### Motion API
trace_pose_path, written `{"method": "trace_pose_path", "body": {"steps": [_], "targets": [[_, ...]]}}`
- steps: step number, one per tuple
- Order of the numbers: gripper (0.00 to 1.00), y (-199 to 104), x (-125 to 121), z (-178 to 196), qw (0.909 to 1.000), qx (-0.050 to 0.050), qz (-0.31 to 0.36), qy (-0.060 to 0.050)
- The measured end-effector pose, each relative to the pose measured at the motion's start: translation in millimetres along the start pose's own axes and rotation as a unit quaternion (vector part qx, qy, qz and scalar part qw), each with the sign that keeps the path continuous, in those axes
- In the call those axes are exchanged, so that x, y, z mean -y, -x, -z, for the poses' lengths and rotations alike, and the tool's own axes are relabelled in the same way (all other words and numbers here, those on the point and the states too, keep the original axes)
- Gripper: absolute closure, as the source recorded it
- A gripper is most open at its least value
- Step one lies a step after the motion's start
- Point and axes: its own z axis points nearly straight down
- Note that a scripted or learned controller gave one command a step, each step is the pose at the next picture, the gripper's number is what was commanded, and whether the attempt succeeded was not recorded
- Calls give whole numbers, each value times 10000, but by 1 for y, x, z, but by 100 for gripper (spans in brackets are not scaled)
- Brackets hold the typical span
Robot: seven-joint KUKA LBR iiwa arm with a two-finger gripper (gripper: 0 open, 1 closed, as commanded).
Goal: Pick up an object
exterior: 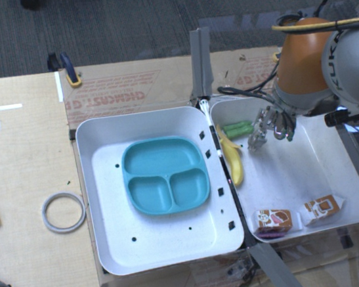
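right bin (342, 169), hand (269, 132) hovering low

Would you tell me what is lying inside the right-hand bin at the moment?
The right bin holds a banana, a green item beside it, and two small packets near the front wall. The gripper hangs over the bin's far end, covering some floor there.

Gripper (269, 132) hangs near banana (233, 160) in right bin (342, 169).

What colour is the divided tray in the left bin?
Light blue tray, clear in the camera view.
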Motion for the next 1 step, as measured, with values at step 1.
{"method": "trace_pose_path", "body": {"steps": [1], "targets": [[0, -4, 2, -2, 9999, -105, -2, -36]]}}
